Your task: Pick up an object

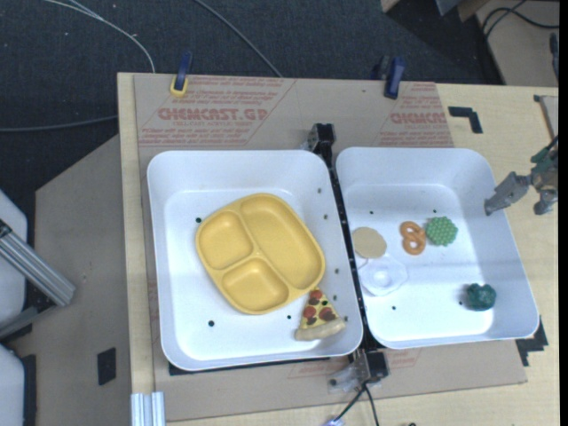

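The right bin (426,169) holds several small items. A tan round disc (369,242) lies at its left side, with a clear plastic piece (382,279) just below it. An orange pretzel (412,237) and a bumpy green ball (441,231) lie side by side in the middle. Near the front right corner rests a dark teal lump (480,296). My gripper (516,204) hangs over the bin's right rim, up and to the right of the green ball. Its fingers are spread apart with nothing between them.
The left bin (169,193) carries a yellow divided plate (259,252) and a toy pizza slice (319,318) at its front right corner. Black clips (321,137) join the bins. A blue clamp (393,76) and a yellow-blue clamp (181,74) grip the board's far edge.
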